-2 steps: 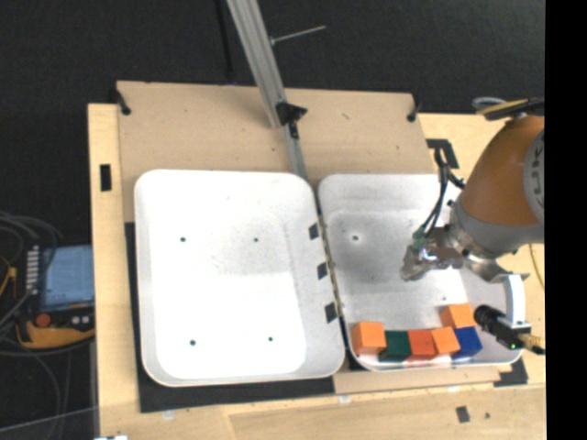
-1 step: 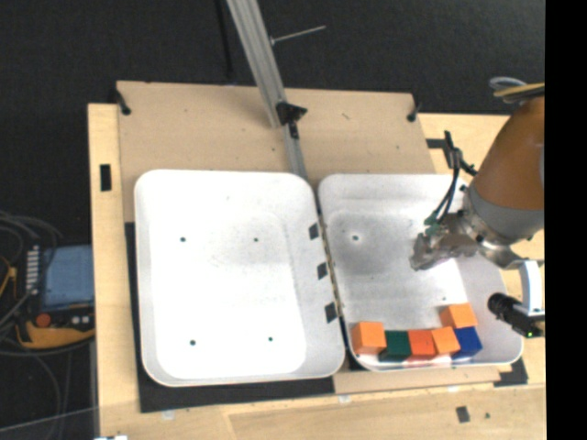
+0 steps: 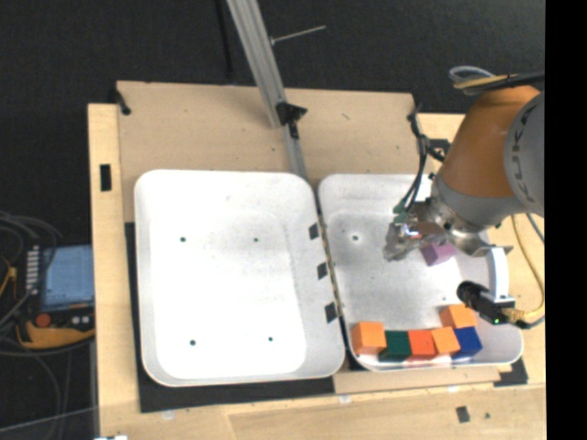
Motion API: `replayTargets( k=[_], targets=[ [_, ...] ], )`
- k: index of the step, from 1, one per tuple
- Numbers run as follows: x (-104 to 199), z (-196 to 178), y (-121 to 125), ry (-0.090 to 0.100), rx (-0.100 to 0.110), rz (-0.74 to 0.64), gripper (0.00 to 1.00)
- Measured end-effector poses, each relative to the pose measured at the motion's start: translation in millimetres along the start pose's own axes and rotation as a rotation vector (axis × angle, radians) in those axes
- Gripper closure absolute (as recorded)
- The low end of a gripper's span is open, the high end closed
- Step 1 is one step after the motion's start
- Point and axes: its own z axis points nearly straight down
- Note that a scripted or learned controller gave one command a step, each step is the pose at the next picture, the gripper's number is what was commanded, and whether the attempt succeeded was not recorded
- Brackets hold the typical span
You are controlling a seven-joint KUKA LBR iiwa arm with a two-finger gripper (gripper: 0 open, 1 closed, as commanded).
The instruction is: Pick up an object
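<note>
My gripper (image 3: pixel 400 243) hangs low over the middle of the right bin (image 3: pixel 367 200), under the grey and orange arm (image 3: pixel 491 159). A purple block (image 3: pixel 438 253) lies just to the right of the gripper, partly tucked under the wrist; whether they touch is unclear. Along the bin's front edge sits a row of blocks: an orange block (image 3: pixel 370 335), a green block (image 3: pixel 397 345), an orange one (image 3: pixel 422 343), another orange one (image 3: pixel 446 340) and a blue block (image 3: pixel 468 339). One more orange block (image 3: pixel 459 316) lies behind the row.
The left bin (image 3: pixel 229 273) lies beside the right one, with black clips (image 3: pixel 323 270) along the shared rim. A metal pole (image 3: pixel 261 58) slants in from the top. A blue device (image 3: pixel 69 278) and cables sit off the bench at left.
</note>
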Motion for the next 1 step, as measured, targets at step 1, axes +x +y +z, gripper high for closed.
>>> replayTargets(
  k=[1],
  targets=[
    [57.3, -12.8, 20.6, 0.001, -0.001, -0.002, 1.00]
  ],
)
